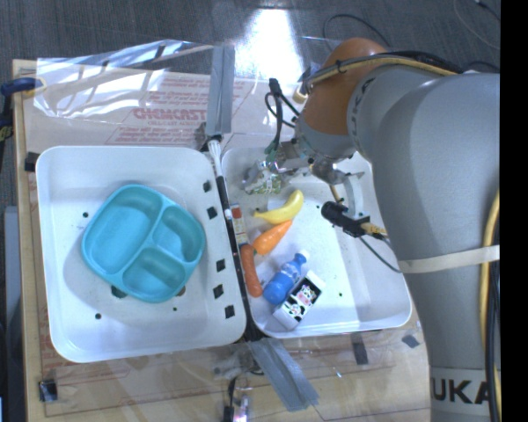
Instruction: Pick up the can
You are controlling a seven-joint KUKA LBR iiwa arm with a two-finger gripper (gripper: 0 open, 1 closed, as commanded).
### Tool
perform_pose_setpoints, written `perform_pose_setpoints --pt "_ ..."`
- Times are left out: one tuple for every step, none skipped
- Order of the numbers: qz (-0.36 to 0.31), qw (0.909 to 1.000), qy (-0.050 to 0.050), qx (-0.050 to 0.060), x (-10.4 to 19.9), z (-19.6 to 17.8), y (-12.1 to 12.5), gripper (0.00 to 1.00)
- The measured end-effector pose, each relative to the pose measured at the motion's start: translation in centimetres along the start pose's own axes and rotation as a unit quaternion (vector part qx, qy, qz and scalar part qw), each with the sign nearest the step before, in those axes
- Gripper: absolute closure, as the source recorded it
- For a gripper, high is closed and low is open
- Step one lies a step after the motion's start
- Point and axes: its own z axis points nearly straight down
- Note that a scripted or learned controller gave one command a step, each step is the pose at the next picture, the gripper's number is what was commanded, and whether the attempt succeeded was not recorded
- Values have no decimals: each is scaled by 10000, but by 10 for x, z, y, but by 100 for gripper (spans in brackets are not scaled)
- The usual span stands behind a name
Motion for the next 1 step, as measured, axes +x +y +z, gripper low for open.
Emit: perform_pose_setpoints --pt "369 9993 20 37 -10 -127 -18 100"
